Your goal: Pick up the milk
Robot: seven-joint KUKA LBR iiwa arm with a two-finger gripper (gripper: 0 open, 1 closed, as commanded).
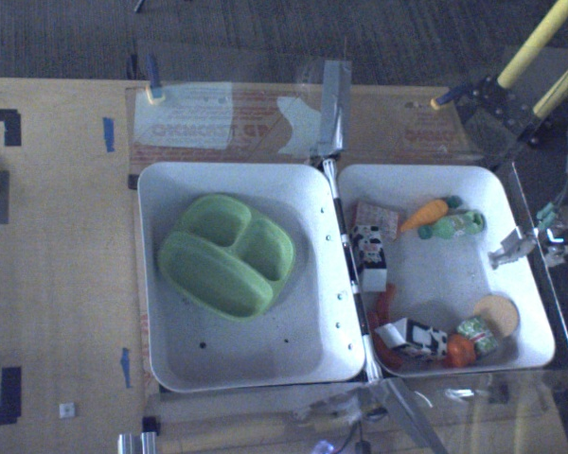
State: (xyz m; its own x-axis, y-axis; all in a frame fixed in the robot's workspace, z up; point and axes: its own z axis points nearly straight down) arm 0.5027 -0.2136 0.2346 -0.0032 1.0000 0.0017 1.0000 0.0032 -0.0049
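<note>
I can't tell my gripper's [523, 247] state; the milk [369, 251] lies untouched, well apart to its left.

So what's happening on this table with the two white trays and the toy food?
A robot arm is meant to pick up the milk. Its claw sits at the right edge of the right bin, holding nothing. Two cow-patterned cartons lie in that bin: one against the left wall, another tipped over near the front, beside a carrot and other toy food. The left bin holds a green divided plate.
</note>
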